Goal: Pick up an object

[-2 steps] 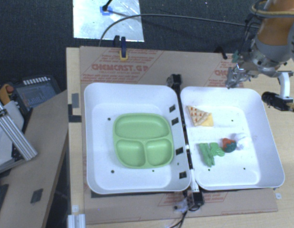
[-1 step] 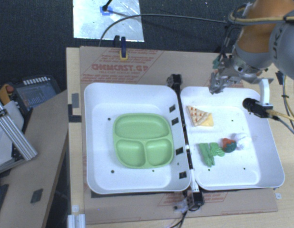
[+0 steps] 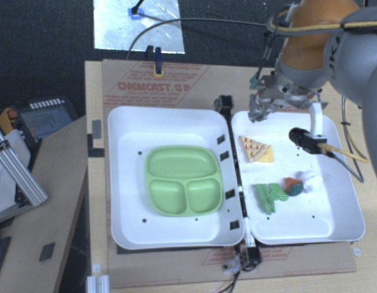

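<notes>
A brown cardboard sheet (image 3: 176,81) printed in red covers the bench, with dark floor and a shiny metal plate (image 3: 137,16) at the far side and a handheld control unit (image 3: 47,119) off to the left. Two shallow white bins sit side by side on the cardboard. The left bin (image 3: 124,163) holds a green divided plate (image 3: 181,180) lying flat near its middle. The right bin (image 3: 341,215) holds the loose items: a yellow and orange wedge (image 3: 256,149) toward its far left, a green toy (image 3: 270,196) nearer the front, and a red and teal piece (image 3: 293,186) just right of it. The gripper (image 3: 259,113) hangs over the right bin's far left corner, just beyond the wedge and apart from it. Whether its jaws are wide or narrow cannot be told from this angle.
</notes>
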### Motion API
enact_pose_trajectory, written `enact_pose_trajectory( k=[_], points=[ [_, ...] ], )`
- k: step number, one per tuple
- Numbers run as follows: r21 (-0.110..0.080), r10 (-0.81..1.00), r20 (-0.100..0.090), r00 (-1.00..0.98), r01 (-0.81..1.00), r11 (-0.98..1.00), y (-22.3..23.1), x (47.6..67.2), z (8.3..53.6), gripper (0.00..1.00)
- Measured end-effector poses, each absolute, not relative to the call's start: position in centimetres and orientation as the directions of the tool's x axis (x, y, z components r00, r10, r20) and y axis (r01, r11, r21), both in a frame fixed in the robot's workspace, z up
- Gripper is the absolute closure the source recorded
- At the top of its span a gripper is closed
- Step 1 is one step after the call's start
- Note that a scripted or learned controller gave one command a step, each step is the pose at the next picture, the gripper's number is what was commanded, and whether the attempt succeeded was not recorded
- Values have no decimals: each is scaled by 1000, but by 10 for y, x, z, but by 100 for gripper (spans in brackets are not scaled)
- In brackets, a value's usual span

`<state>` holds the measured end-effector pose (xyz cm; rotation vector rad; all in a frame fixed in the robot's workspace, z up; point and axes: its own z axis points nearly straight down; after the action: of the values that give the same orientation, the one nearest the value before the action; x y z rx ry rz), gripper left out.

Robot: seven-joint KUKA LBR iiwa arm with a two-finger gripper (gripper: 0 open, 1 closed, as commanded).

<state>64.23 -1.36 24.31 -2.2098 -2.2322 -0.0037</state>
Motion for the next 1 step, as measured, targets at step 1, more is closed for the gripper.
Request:
enact_pose_trajectory(
  k=[1],
  points=[
    [1,1000,2,-10,1000,10,34,628,248,100]
  ],
)
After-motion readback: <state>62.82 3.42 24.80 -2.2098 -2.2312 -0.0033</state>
